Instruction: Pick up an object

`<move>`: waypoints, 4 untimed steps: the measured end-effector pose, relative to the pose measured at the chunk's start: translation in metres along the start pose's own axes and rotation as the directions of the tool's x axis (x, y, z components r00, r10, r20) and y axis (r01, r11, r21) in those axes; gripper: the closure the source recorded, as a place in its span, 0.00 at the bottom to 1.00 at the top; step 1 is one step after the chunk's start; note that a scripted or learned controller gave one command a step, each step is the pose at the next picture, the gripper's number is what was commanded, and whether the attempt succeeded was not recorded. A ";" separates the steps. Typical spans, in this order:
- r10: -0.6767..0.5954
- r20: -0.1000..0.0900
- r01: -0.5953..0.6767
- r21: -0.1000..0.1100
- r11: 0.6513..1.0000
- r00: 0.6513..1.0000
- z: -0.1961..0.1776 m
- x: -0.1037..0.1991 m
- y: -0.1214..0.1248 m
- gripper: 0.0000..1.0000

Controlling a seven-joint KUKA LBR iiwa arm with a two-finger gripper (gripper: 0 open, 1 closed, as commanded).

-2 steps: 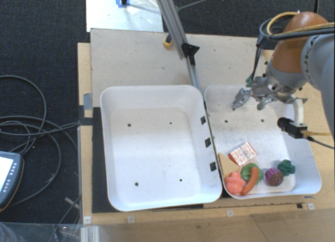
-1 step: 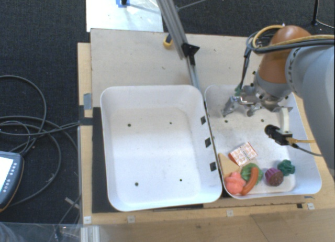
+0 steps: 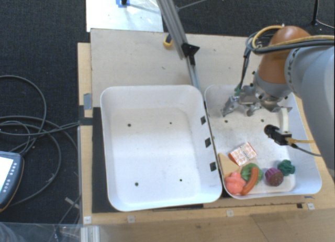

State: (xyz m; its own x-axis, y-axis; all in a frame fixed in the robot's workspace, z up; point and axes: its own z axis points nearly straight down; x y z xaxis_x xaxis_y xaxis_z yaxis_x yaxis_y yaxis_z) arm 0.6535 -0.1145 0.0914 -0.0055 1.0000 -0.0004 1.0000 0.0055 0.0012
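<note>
Camera view: gripper (image 3: 242,109) over far end of right bin (image 3: 309,183), fingers spread wide, nothing between. Toy pile (image 3: 256,174) at near end, well apart.

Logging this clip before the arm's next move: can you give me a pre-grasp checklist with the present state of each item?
1. Two-finger gripper above the right white bin: ok.
2. Gripper above a toy: not ok; it hangs over bare floor at the bin's far end.
3. Toys in the near end: ok; small orange-and-white box, pink lumpy toy, orange carrot-shaped toy, purple round toy, dark green toy.
4. Toys spaced for a grasp: not ok; pink toy and carrot touch.
5. Finger state: cannot tell.
</note>
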 end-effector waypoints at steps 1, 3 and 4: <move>-0.002 0.000 0.002 -0.004 1.000 1.000 -0.012 0.000 0.001 1.00; 0.000 0.001 0.000 -0.006 1.000 1.000 -0.121 -0.003 -0.003 1.00; -0.001 0.001 0.001 -0.006 1.000 1.000 -0.167 -0.003 -0.001 1.00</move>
State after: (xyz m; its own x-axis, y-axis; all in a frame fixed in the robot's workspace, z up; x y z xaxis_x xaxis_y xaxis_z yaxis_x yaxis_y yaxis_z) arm 0.6523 -0.1177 0.2581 -0.0062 1.0000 -0.0013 1.0000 0.0062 0.0076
